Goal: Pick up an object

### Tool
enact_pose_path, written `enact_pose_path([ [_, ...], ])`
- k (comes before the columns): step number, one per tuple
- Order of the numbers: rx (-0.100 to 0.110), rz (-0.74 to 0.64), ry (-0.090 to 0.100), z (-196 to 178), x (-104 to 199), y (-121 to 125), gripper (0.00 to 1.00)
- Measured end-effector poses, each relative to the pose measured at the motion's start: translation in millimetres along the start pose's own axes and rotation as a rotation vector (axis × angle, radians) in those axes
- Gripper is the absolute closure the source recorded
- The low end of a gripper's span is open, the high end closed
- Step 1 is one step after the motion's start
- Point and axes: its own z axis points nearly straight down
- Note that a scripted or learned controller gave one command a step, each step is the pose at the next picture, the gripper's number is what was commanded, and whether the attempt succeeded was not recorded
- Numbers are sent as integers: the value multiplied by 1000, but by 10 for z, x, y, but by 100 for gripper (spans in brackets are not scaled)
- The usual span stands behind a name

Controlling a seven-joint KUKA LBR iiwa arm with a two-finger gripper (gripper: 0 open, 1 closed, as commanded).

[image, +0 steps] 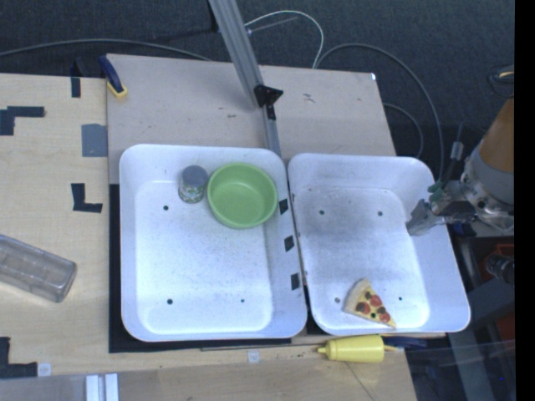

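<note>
1. The arm is reaching in from the right, its hand (424,217) hanging over the right rim of the right bin (380,167). Whether the fingers are spread or closed cannot be told — they are too small and blurred.
2. A toy pizza slice (368,302) is lying flat on the floor of the right bin, near its front right corner and well apart from the hand. Nothing is sitting between the fingers.
3. In the left bin (150,324), a green bowl (242,195) is sitting upright near the back wall, toward the right side.
4. A small grey-topped can (193,184) is standing just beside the bowl on its left — touching or nearly so.
5. A yellow squeeze bottle (355,350) is lying on its side on the bench (184,98), just in front of the right bin.
6. A clear plastic container (33,267) is lying on the bench, well to the left of both bins.
</note>
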Motion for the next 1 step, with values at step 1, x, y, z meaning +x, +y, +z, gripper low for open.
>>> enact_pose_path([
  [1, 5, -2, 3, -51, 558, 156, 100],
])
